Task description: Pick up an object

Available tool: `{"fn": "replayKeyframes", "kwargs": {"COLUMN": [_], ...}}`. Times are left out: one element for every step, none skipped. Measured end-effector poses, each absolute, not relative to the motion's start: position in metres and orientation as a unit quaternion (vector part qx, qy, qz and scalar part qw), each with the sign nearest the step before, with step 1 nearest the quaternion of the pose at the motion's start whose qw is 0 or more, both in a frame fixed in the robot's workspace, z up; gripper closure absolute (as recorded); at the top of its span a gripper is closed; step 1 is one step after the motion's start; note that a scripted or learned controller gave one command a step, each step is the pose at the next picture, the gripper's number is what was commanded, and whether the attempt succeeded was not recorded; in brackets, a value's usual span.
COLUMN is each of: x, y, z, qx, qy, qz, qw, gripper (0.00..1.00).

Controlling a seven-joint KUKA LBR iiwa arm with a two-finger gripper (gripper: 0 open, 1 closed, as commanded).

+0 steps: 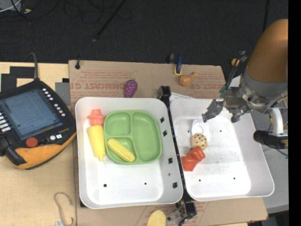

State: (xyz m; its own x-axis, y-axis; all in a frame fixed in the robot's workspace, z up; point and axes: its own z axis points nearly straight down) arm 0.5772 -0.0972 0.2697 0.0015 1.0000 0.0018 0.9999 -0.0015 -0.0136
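Observation:
The right bin (pixel 244 173) holds a round chocolate-chip cookie (pixel 199 139), a small white object (pixel 198 126) just above it, and a red toy (pixel 193 158) below it. My gripper (pixel 223 112) hovers over the upper part of this bin, up and to the right of the white object. Its two dark fingers (pixel 211 111) are spread open with nothing between them. The grey arm with its orange band (pixel 269 46) comes in from the right.
The left bin (pixel 122 182) holds a green divided plate (pixel 146 126) with a corn cob (pixel 121 150), a yellow bottle (pixel 97 141) and a pink toy (pixel 95 117). Purple grapes (pixel 130 87) and an orange toy (pixel 187 78) lie on the cardboard behind. A teach pendant (pixel 33 121) sits left.

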Motion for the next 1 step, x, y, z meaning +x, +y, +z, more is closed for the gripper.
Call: {"fn": "replayKeyframes", "kwargs": {"x": [0.5791], "y": [-0.0973], "z": [0.2764], "qx": [-0.707], "qy": [-0.707], "qz": [0.0002], "qw": [0.0], "gripper": [0.0]}}
